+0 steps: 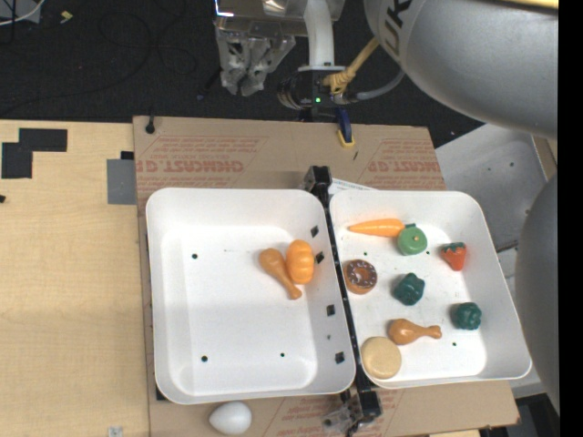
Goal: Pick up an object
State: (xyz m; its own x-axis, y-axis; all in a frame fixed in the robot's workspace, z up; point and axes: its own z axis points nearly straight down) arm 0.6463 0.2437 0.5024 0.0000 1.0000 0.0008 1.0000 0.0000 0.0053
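Two white bins (173, 235) (492, 244) are sitting side by side on the bench, holding two drumsticks (279, 272) (414, 332) and two dark green peppers (409, 289) (466, 315). One each are showing of pumpkin (301, 261), carrot (375, 228), green apple (412, 239), strawberry (455, 256), donut (360, 276), bun (382, 357) and white egg (230, 418).

My bench (64, 271), seen from above

Pale wood under printed brown cardboard (273, 157); beyond its far edge, dark floor (100, 53) strewn with thin cables.

The bench (64, 271) bears cardboard (273, 157) under two white bins (228, 371).

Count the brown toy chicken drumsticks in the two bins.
2. One brown toy drumstick lies in the left white bin against an orange pumpkin; the other lies in the right white bin, near its front.
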